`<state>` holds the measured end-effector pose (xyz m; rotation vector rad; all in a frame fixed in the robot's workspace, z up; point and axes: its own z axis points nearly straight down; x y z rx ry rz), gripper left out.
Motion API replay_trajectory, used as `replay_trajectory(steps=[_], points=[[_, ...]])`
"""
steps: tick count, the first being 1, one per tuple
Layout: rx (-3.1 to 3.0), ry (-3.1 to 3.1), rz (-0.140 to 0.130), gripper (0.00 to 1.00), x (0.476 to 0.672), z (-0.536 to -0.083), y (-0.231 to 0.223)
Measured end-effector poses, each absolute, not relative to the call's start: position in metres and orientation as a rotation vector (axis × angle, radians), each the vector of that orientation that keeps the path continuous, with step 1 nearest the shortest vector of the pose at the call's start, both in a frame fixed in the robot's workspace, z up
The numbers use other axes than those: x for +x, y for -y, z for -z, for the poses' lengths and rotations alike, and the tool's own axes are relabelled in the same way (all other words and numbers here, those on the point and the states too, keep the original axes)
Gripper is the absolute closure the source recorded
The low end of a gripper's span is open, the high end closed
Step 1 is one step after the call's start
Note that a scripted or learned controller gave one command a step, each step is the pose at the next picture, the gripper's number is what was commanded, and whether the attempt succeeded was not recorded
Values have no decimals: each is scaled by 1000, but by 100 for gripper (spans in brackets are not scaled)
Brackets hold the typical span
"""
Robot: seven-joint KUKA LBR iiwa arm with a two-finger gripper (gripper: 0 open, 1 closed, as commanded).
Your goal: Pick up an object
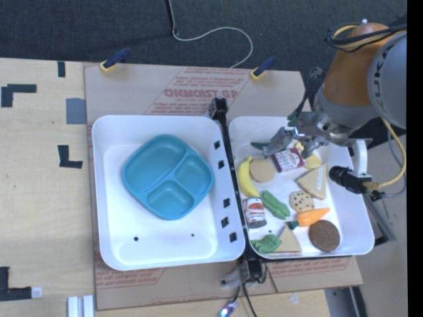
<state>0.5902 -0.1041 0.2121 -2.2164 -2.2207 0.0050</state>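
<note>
Hand (285,139) hovers low over the right bin (350,243), beside the red-labelled packet (288,160). Fingers spread open, nothing between them. Blue plate (168,176) sits alone left.

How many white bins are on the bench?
2. The left bin holds a blue plate. The right bin holds toy food, with the gripper over its far end.

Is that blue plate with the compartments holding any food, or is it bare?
Bare. The blue plate lies flat in the left bin, all three compartments showing plain blue; the toy food sits in the right bin.
</note>
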Motion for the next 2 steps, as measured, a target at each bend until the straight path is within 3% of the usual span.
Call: replay_trajectory(steps=[1, 2], points=[[-2209, 2224, -5, 0, 576, -207, 43], [-2212, 2219, -11, 0, 544, -180, 14]])
